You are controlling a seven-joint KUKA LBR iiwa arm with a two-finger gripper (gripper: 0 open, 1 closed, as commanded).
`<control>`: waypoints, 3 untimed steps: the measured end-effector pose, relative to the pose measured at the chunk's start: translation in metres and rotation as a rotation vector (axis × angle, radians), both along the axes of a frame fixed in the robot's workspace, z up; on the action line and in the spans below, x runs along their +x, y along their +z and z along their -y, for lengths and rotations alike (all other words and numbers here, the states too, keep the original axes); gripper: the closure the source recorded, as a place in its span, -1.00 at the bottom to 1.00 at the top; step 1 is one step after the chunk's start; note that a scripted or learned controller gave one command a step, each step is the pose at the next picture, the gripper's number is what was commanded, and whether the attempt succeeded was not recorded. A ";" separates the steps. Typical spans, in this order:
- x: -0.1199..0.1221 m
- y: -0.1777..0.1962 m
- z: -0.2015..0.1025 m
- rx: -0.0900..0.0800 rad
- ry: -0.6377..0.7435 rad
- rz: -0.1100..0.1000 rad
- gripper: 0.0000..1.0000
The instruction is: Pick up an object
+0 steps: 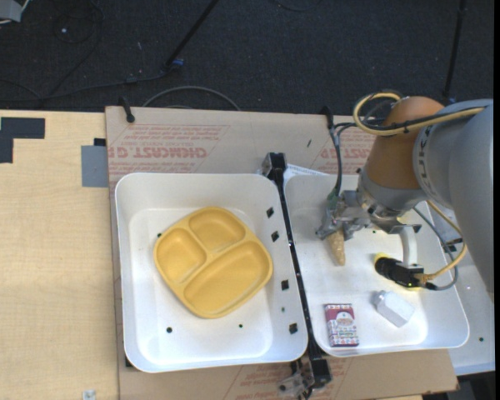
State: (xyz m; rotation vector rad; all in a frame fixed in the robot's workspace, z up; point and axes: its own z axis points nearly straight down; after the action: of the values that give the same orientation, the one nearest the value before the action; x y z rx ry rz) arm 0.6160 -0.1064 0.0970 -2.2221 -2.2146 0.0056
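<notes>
My gripper (340,226) is down in the right bin (450,327), near its back left part. A small tan cone-shaped piece (339,251) sticks out from right under the gripper toward the front, and its upper end is hidden by the gripper. A small red and white box (341,323) lies flat near the bin's front edge. A pale grey block (392,307) lies to the right of that box. Both are well apart from the gripper.
In the left bin (142,323) lies a yellow divided plate (212,261). A black divider rail (287,257) runs between the two bins. The grey and orange arm (417,157) hangs over the right bin's back right part.
</notes>
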 end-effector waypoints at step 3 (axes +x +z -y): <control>-0.007 0.148 -0.004 -0.001 0.004 0.007 1.00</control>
State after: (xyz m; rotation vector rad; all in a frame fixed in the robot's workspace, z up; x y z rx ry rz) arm 0.6092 -0.1027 0.2447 -2.2213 -2.2235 -0.0015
